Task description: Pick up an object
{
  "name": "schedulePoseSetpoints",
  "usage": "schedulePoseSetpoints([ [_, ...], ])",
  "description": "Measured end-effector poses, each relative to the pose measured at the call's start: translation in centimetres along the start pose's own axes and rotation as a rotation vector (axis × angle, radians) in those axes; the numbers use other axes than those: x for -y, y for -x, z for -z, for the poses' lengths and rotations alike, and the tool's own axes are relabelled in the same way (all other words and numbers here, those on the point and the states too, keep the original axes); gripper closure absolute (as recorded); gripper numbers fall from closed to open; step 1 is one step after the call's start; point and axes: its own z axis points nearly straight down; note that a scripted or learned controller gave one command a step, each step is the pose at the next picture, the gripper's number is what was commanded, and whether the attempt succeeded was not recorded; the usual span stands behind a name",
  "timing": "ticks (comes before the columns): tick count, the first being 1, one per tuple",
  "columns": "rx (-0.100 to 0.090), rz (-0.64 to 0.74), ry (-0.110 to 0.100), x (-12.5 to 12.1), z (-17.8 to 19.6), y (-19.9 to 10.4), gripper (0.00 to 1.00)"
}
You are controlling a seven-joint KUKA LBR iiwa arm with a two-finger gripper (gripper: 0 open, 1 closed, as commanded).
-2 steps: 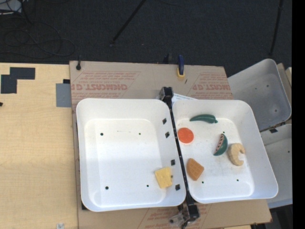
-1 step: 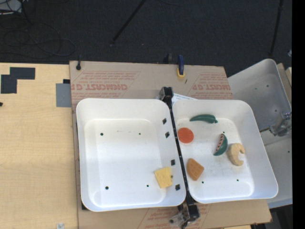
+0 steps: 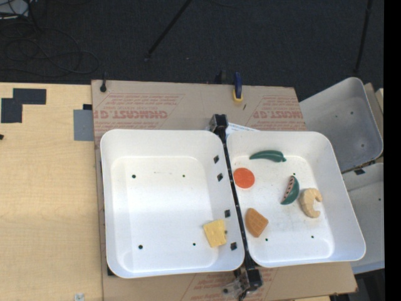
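Yellow block (image 3: pixel 215 233) in left bin (image 3: pixel 156 193); orange disc (image 3: pixel 244 179) in right bin (image 3: pixel 326 246); gripper state cannot tell.

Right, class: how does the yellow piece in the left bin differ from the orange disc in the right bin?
The yellow piece is squarish; the orange disc is round. The yellow piece lies in the left bin, the orange disc in the right bin. Both are small, lie flat and sit near the divide between the bins.

The cardboard sheet (image 3: pixel 163 108) is mostly hidden under left bin (image 3: pixel 156 199) and right bin (image 3: pixel 294 243).
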Motion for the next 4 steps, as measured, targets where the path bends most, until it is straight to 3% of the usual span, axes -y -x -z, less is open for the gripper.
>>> schedulePoseSetpoints([
  [1,-0.001,-0.010,-0.017,0.1,-0.2,7.2,1.00],
  [2,-0.010,-0.004,-0.031,0.5,-23.3,6.6,1.00],
  [3,0.000,0.000,-0.006,-3.4,-13.3,4.1,1.00],
  [4,-0.002,-0.005,-0.015,-5.5,-12.5,6.8,1.00],
])
